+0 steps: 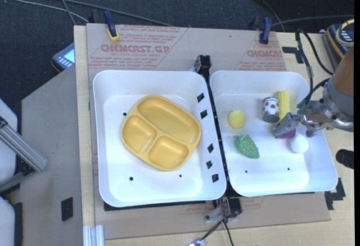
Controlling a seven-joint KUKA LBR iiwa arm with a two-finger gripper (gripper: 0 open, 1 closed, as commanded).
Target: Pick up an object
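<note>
Green obj (pixel 246 146) is sitting low in the rt bin (pixel 315 180), w/ white ball (pixel 299 144) beside my gripper (pixel 288 126); can't tell its state. I'm risking nudging ball or pink obj (pixel 289 134) away. Rt bin's also holding yellow ball (pixel 237 119); left bin (pixel 107 143) is holding yellow tray (pixel 161 132).

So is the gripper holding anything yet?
Cannot be told: the gripper sits low in the right bin, against a pink object.
</note>
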